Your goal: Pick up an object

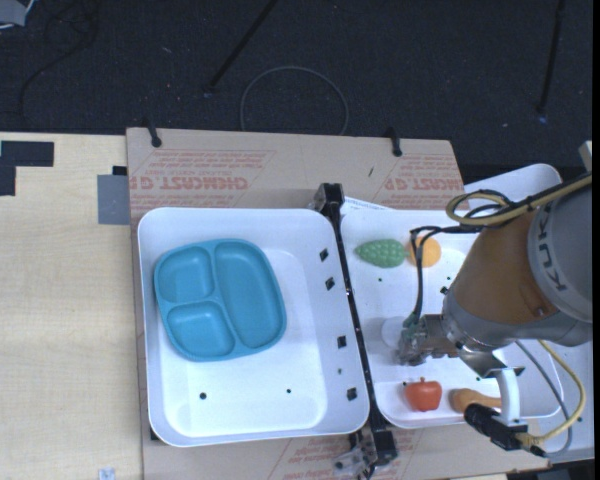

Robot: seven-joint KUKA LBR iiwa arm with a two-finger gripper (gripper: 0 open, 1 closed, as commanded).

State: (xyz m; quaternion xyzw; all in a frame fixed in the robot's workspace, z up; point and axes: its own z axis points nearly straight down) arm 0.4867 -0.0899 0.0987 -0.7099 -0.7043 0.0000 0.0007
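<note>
In the right bin (pixel 380 408) lie a green bumpy object (pixel 382 253) and an orange ball (pixel 426 253) near the far wall, and a red tomato-like object (pixel 423 395) with an orange-tan piece (pixel 475 400) near the front wall. My gripper (pixel 413 346) hangs low over the middle of this bin, just above the red object and apart from it. The arm's bulk covers the bin's right part. Nothing shows between the fingers.
The left bin (pixel 170 398) holds a blue three-compartment plate (pixel 220 298). A black divider bar (pixel 345 308) runs between the bins. Cables loop off the arm near the right bin's far and front right corners.
</note>
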